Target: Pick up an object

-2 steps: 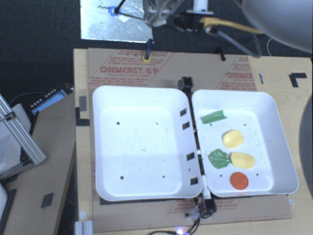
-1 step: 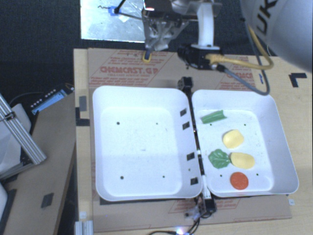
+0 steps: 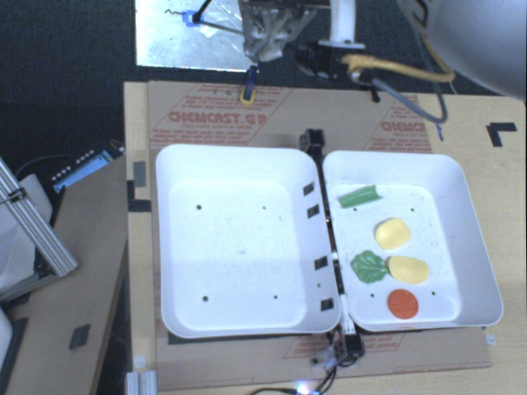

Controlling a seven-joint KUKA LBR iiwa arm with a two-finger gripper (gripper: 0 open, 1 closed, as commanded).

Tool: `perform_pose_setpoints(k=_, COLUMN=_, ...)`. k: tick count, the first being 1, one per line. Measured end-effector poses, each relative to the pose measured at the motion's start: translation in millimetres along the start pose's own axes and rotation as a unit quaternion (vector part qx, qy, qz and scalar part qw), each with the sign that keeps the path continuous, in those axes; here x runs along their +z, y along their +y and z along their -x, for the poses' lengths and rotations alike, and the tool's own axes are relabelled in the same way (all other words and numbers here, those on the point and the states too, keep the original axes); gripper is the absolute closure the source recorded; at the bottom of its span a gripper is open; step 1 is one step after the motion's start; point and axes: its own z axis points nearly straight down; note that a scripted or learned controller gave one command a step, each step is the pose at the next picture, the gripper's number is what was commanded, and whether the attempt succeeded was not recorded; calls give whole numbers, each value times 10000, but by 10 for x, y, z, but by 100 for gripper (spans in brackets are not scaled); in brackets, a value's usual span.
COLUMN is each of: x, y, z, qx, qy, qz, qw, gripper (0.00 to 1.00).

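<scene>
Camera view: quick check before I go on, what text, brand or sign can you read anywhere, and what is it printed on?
"CHEMCAST GP", red print on the brown protective sheet under the bins, left of centre.
"CHEMC...", the same red print again on that sheet at the right, cut off behind a cable.
"U" and part of another letter, dark, on the arm's grey casing, cropped by the frame edge.
Smaller red print along the sheet's near edge is too blurred to read.

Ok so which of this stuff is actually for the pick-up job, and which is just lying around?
For the job:
gripper, raised above the bench
green stick
pale yellow piece
yellow oval
green leaf
orange disc
right bin holding all five

Lying about:
left bin
cardboard sheet
metal plate
</scene>
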Motion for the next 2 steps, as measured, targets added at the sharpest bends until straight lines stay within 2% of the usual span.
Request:
perform_pose_setpoints(k=1, x=0, y=-410, z=-7, qx=-25, qy=5, qz=-22, qw=10000, gripper=100)
perform_pose_setpoints(k=2, x=9, y=238, z=4, qx=5, qy=-2, qz=3, qw=10000, gripper=100)
